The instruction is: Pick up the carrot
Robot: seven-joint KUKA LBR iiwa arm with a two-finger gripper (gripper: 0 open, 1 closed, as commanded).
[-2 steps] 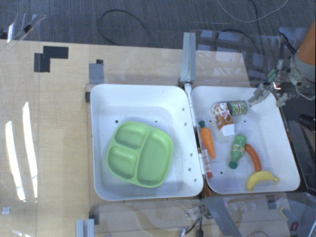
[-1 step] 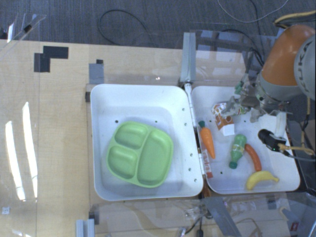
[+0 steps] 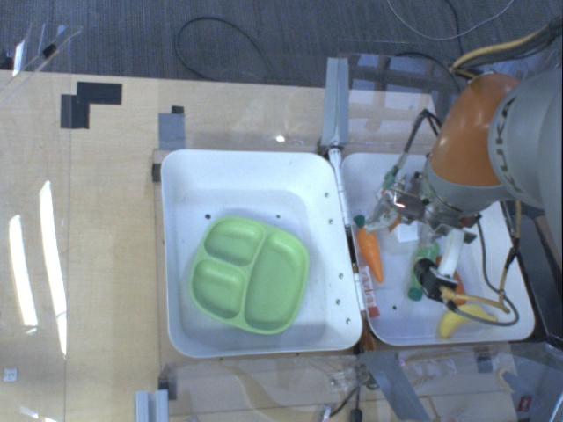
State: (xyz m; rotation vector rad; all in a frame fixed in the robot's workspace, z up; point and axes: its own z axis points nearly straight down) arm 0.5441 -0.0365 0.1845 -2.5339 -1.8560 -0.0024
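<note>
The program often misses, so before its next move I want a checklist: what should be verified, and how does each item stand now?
1. Carrot uncovered: ok; it lies in the right bin by its left wall.
2. Carrot held: not ok; it rests on the bin floor.
3. Gripper near carrot: ok; just up and right of it.
4. Room against that wall: cannot tell.
5. Yellow item apart from carrot: ok.
6. Green divided plate in left bin: ok.

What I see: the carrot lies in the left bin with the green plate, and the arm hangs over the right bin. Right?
Not quite. The camera view shows the carrot in the right bin; the green plate does lie in the left bin, and the arm hangs over the right one.
</note>
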